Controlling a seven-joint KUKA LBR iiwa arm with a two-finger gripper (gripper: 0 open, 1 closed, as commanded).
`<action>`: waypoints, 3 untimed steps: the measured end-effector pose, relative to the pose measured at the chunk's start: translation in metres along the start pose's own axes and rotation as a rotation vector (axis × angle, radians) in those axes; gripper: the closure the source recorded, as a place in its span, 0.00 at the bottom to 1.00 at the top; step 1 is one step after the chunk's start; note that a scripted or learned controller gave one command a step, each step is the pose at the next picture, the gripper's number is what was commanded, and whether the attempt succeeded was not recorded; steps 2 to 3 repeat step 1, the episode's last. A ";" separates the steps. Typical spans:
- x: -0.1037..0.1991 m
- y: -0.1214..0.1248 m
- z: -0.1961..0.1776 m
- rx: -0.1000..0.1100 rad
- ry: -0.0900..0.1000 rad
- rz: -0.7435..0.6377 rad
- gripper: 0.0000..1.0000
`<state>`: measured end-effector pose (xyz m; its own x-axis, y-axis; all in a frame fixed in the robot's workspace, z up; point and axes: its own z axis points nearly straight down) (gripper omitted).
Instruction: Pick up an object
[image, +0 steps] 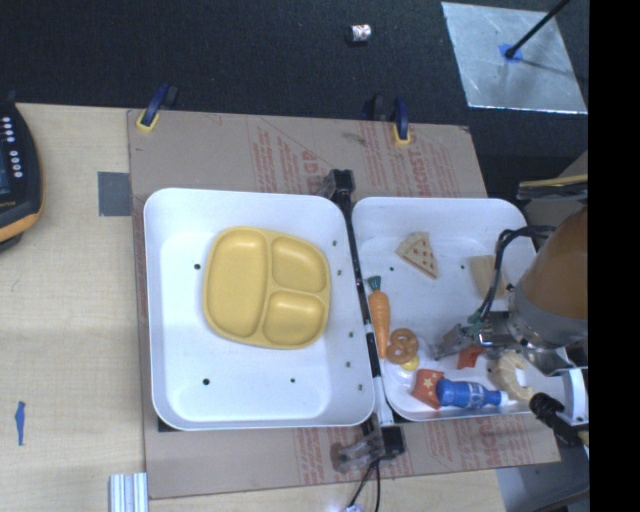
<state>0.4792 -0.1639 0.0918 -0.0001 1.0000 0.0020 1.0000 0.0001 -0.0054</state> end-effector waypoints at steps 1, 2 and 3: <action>0.001 0.002 -0.011 -0.002 0.000 -0.004 1.00; 0.001 0.002 -0.011 -0.002 0.000 -0.004 1.00; 0.001 0.002 -0.011 -0.002 0.000 -0.004 1.00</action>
